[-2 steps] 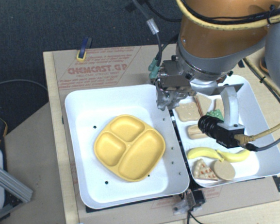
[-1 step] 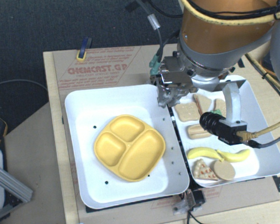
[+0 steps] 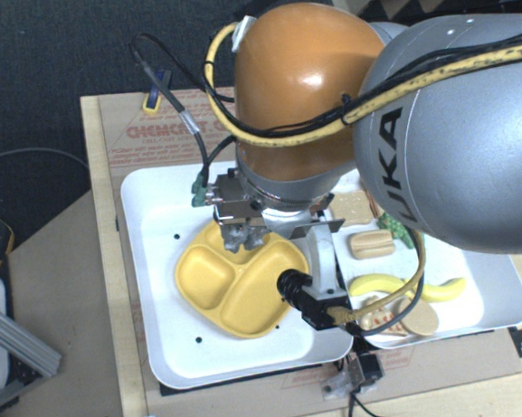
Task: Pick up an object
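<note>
Your gripper [image 3: 243,236] is sitting down on the yellow divided tray [image 3: 233,287] (finger spread's hidden, can't tell). That tray's lying in the left white bin [image 3: 156,258].

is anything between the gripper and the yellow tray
Nothing visible stands between them. The gripper is right at the back rim of the yellow tray in the left bin. The other items, a banana among them, lie in the right bin, off to the side.

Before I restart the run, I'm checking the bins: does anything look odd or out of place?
Nothing looks spilled or broken. The yellow divided tray lies askew in the left bin, under the hand.
</note>
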Controlling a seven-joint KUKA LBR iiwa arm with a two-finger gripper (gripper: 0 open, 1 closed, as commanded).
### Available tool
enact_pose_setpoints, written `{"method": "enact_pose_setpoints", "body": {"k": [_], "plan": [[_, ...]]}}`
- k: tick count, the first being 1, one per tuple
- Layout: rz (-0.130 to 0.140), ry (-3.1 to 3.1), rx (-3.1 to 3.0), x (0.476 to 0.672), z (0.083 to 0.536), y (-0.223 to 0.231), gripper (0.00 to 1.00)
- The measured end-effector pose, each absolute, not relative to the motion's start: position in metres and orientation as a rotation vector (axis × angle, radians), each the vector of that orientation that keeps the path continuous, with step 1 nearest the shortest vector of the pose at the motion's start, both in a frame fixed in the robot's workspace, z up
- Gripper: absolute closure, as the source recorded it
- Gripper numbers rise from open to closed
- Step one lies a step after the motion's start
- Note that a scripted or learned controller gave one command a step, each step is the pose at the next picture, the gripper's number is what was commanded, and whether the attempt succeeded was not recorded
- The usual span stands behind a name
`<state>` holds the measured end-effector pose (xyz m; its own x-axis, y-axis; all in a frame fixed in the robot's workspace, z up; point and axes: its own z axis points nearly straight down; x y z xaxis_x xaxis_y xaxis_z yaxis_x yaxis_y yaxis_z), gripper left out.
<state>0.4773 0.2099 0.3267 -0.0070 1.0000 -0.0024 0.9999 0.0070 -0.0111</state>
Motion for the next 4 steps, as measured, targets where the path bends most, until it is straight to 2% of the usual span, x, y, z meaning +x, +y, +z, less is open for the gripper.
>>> {"method": "enact_pose_setpoints", "body": {"k": [1,2,3,4], "plan": [[0.007,-2.22,-2.22,0.525,0.283,0.225,1.0],[-0.016,-2.225,-2.227,0.592,0.352,0.224,1.0],[0.021,-2.213,-2.22,0.517,0.26,0.186,1.0],[-0.013,-2.223,-2.224,0.48,0.355,0.16,1.0]]}}
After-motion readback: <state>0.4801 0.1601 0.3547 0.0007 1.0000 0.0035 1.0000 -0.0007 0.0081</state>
